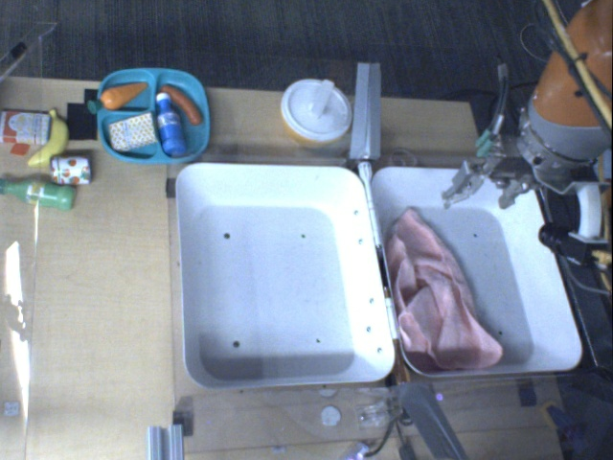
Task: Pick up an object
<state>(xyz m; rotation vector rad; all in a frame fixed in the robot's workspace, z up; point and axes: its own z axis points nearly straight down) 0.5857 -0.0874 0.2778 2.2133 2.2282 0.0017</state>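
A crumpled pink cloth lies along the left side of the right bin, from its middle to the front edge. My gripper hangs over the back of that bin, up and to the right of the cloth, apart from it. Its two fingers are spread, with nothing between them. The grey wrist with the orange band rises behind it at the upper right.
The left bin sits beside the right one, with a metal divider post at the back between them. On the bench at the back left are a blue tray of toy food, a white lidded cup, a banana, a small can and a green bottle.
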